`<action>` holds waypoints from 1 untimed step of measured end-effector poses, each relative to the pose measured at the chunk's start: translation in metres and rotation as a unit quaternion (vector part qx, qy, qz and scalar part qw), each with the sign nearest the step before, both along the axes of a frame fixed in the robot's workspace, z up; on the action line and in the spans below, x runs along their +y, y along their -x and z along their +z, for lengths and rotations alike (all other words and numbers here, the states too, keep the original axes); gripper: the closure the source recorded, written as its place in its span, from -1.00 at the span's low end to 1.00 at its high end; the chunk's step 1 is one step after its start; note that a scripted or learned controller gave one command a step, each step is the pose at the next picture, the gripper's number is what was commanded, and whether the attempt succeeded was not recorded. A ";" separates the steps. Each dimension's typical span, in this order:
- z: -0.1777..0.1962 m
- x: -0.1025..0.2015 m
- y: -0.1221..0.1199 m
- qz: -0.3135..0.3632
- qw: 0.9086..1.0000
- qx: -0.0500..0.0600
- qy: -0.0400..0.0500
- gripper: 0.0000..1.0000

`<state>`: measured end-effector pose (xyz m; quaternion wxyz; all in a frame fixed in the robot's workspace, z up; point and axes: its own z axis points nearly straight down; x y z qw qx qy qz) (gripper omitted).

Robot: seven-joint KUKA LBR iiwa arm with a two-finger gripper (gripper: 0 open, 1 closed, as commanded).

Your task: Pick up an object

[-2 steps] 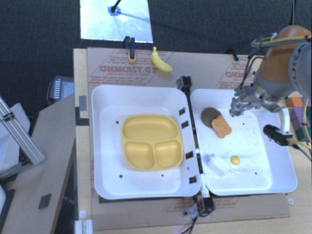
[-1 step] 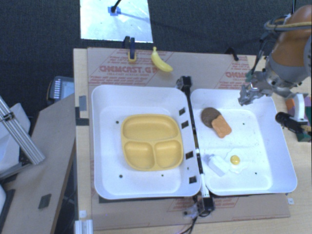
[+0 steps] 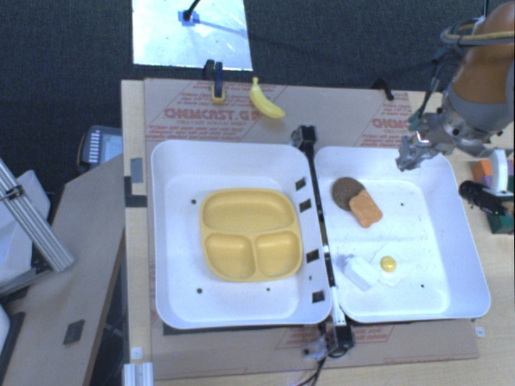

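- Camera view: the gripper hangs over the far right corner of the right bin, its fingers pointing down at the rim; whether they are parted or closed cannot be told, and nothing shows between them.
- Nearest to it in that bin, a brown round piece lies touching an orange block, which overlaps its near edge.
- Further toward the near side, a fried egg toy sits just beside a small white block.
- The black divider between the bins separates these from the left bin, where a yellow compartment tray rests flat in the middle.
- Beyond the bins, a banana and a yellow-handled clamp lie on the cardboard sheet.
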<state>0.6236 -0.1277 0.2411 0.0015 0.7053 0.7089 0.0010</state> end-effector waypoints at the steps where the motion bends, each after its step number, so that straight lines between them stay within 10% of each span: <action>1: -0.004 0.056 0.028 0.002 1.000 0.002 -0.001 1.00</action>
